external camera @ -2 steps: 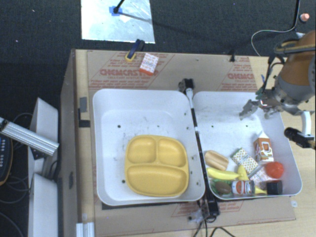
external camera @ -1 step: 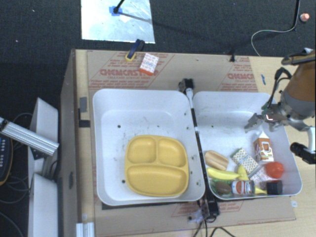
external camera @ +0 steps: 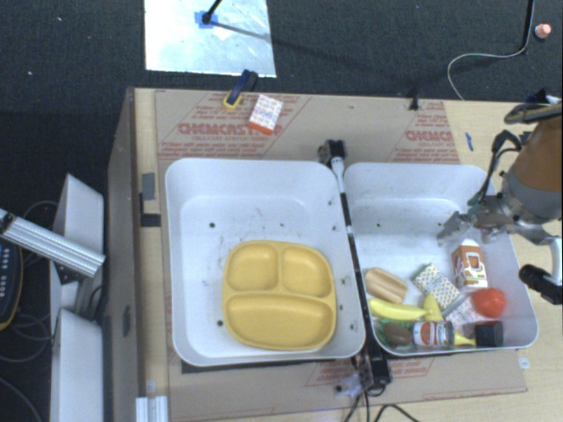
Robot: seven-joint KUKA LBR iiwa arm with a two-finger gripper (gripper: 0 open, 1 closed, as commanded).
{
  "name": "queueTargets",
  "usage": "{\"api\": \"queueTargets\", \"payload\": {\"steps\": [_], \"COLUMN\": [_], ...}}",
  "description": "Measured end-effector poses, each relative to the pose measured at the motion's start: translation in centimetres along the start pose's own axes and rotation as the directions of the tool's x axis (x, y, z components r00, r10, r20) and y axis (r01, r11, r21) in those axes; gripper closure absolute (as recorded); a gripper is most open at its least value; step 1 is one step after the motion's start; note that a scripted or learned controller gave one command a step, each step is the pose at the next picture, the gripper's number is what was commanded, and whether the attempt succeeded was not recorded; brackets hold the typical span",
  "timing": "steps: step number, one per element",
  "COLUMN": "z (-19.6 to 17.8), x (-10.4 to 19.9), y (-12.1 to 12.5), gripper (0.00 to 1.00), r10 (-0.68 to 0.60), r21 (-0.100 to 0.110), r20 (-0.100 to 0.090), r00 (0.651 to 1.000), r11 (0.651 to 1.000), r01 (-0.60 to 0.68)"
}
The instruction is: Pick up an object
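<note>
The right bin (external camera: 396, 202) holds several small objects along its near side. Among them are a hot dog bun (external camera: 385, 284), a yellow banana (external camera: 400, 309), a checkered packet (external camera: 435, 280), an orange-and-white bottle (external camera: 469, 266), a red tomato (external camera: 489, 302) and a labelled can (external camera: 431, 334) lying on its side. My gripper (external camera: 476, 224) hangs over the right bin's right part, just beyond the orange-and-white bottle's top. I see nothing held in it. The grey arm with its orange band (external camera: 538, 170) comes in from the right edge.
The left bin (external camera: 198, 192) holds a yellow divided plate (external camera: 280, 294). A red-and-white box (external camera: 266, 112) and a yellow-and-blue tool (external camera: 237, 90) lie on the cardboard behind the bins. A black cap-like item (external camera: 489, 332) sits near the tomato.
</note>
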State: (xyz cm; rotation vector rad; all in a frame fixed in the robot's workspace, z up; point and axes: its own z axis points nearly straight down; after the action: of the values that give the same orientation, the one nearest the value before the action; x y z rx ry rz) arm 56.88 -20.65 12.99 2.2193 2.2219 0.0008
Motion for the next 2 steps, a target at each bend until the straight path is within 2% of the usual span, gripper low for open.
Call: {"api": "queueTargets", "payload": {"steps": [1,2], "z": [4.5,3.4], "x": [-0.1,0.0], "y": [-2.1,-2.1], "gripper": [0.00,1.00], "r10": [0.001,0.000], "r21": [-0.003,-0.004], "r20": [0.001,0.001], "r00": [1.000,1.000], "r11": [1.000,1.000], "r01": [-0.001,0.000]}}
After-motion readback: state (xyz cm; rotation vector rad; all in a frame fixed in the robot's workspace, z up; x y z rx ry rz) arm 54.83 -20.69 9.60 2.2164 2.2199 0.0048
